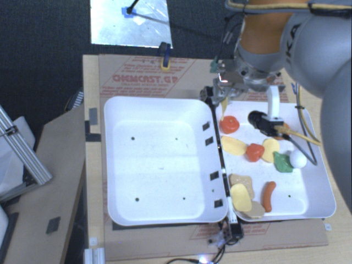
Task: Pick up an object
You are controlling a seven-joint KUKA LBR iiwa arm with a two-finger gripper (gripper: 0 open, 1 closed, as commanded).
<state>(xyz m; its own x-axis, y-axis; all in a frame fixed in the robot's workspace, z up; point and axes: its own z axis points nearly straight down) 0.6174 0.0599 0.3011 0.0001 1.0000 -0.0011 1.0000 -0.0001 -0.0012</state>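
Observation:
My gripper (222, 96) hangs over the far left corner of the right bin (316, 188), just above the divide between the two bins. Nothing shows in its grasp. Closest to it lies an orange-red round piece (229, 124), a little nearer the camera. Further forward sit a yellow piece (234, 145), a red pepper-like piece (254, 152), another yellow piece (270, 149), a green piece (283, 163) and a white ball (298, 159). Along the bin's front lie a tan cracker (242, 182), a yellow chip (240, 197) and a red-orange sausage (268, 196).
The left bin (118, 111) stands beside the right one, sharing a rim with black clips (214, 175). Both rest on a cardboard sheet (143, 76). A blue and yellow clamp (164, 56) sits at the board's far edge. The big grey and orange arm (280, 21) overhangs the upper right.

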